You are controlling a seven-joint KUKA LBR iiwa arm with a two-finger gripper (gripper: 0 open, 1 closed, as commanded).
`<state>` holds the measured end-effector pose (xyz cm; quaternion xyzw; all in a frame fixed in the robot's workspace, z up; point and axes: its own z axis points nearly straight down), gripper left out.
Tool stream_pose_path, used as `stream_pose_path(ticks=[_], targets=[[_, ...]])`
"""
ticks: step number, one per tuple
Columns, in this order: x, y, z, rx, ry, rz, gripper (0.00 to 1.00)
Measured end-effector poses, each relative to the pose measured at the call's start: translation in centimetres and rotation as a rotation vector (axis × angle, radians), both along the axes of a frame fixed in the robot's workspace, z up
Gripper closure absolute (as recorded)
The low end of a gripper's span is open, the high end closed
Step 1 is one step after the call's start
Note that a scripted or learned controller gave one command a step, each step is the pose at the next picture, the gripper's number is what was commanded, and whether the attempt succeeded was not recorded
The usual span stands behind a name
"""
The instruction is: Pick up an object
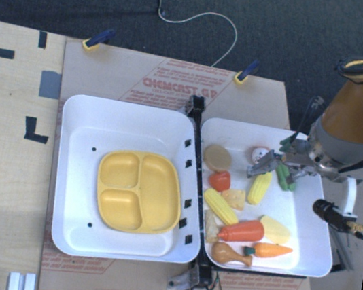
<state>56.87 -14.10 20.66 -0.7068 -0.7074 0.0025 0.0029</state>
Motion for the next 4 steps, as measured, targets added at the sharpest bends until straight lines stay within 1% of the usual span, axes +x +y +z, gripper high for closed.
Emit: stream_pose_path(ticks=[1,2,3,4], targets=[[-0.5,0.2,-4.5,0.0,-0.001,0.001,0.0],[-0.4,-0.2,-9.0,-0.001,-0.002,0.0,0.0],[-0.4,-0.1,-12.3,-0.001,-0.006,0.001,0.0],[0.0,-0.3,-10.7,-0.005,-0.018,0.001,1.0]])
